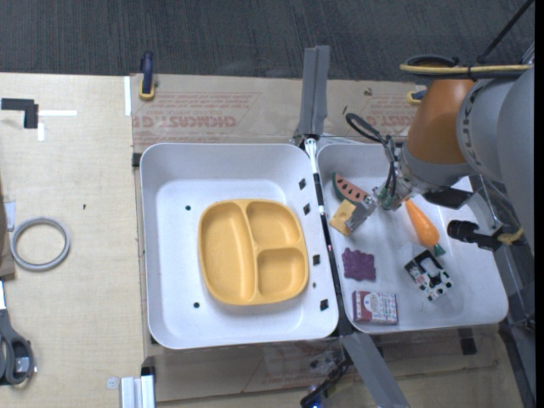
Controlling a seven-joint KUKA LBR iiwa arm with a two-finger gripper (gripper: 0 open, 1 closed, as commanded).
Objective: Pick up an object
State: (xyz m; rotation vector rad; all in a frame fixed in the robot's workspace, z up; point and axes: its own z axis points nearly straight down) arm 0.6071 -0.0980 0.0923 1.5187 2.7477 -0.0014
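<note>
My gripper (367, 208) hangs low in the right bin (476, 308), reaching in from the right under the orange wrist band. Its tip sits right beside a yellow wedge-shaped block (342, 219) and just below a red watermelon-slice toy (350, 189); whether it touches either is unclear. An orange carrot (421, 222) lies just right of the gripper. Farther toward the front are a purple grape cluster (359, 264), a black-and-white patterned cube (427, 275) and a small red box (375, 307).
The left bin (161, 253) holds a yellow divided plate (252, 251). A grey divider post (314, 92) rises between the bins at the back. On the bench at left lie a grey tape ring (37, 243) and scissors (15, 355).
</note>
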